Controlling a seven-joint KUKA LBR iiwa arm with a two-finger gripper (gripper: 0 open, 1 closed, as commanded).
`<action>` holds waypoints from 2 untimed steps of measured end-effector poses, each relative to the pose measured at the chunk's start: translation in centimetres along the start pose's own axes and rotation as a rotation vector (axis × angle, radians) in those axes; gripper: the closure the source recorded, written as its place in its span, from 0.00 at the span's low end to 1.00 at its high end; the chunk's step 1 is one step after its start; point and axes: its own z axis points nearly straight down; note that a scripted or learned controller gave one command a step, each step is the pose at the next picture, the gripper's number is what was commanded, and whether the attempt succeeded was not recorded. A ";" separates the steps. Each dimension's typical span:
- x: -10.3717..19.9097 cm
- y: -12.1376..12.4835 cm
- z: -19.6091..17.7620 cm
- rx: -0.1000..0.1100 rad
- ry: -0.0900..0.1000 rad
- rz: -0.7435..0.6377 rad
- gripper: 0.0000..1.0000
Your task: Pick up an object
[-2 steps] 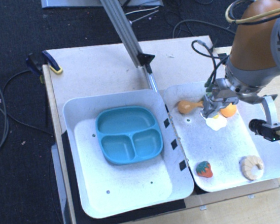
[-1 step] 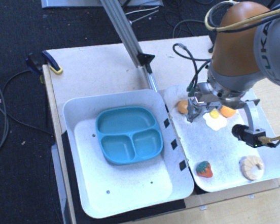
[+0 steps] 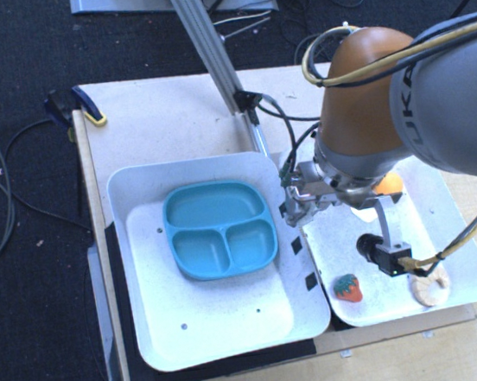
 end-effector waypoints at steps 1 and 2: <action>5.5 -2.1 -0.3 0.000 0.000 -0.001 1.00; 5.1 -2.0 -0.3 -0.001 -0.001 0.006 0.00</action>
